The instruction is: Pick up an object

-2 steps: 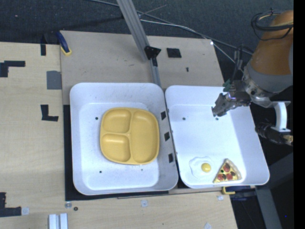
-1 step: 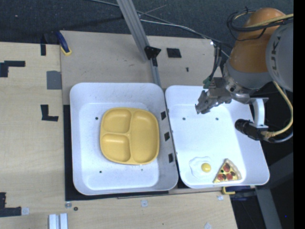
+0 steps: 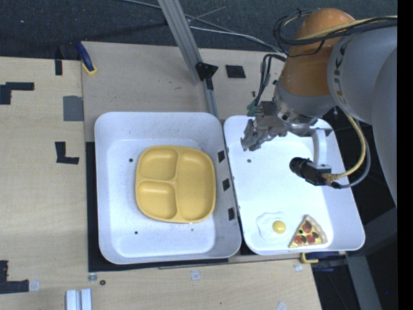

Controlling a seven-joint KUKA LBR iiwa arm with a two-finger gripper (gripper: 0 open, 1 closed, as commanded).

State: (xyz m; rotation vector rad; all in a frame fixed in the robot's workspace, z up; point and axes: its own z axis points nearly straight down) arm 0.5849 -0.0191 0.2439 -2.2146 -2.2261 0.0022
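Two white bins side by side on the bench (image 3: 39, 192). In the left bin (image 3: 116, 173), a yellow plate (image 3: 174, 185) with three dips, lying flat in the middle, with nothing on it. In the right bin (image 3: 271, 186), a toy fried egg (image 3: 272, 225) and a toy pizza slice (image 3: 308, 231), just beside each other down by the near edge, flat on the floor of the bin. Good things to pick up: small, easy to reach from above, with no other thing in the way.

Over the far left corner of the right bin, the hand (image 3: 257, 134), at the end of the big grey and orange arm (image 3: 361, 63) reaching in from the right. Pointing down at bare white floor, well apart from the egg and the pizza. Too dark and small to tell whether wide or narrow. Nothing to see held in it.

Probably placed there to be low over the bin, ready to go to a toy. Needs to go toward the near edge first, then down. Harder with the plate: big, flat and smooth, likely to slip
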